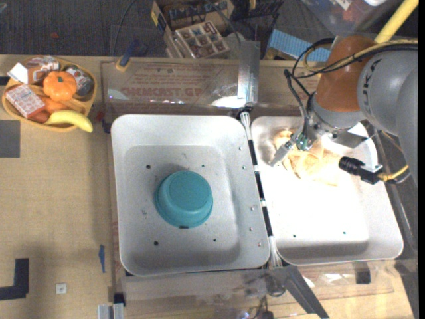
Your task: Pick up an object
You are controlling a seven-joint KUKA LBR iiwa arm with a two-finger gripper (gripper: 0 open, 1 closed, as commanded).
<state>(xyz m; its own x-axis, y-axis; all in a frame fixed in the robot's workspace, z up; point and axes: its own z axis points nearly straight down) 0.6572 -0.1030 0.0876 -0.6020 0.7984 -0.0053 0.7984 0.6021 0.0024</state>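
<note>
From my remote feed: tan wooden bench top as landmark. On its far left corner, a yellow bowl of toy food, with a banana and a small pumpkin. Along the bench's back edge, a clear plastic panel catching glare. Beyond the bench, dark floor with loose cables, a cardboard box of small parts, and a blue pad. Black tape marks at the bench's near left corner. Light is even, overhead.

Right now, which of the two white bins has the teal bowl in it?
The left bin; the teal bowl sits at its middle. The right bin has the gripper over it.
</note>
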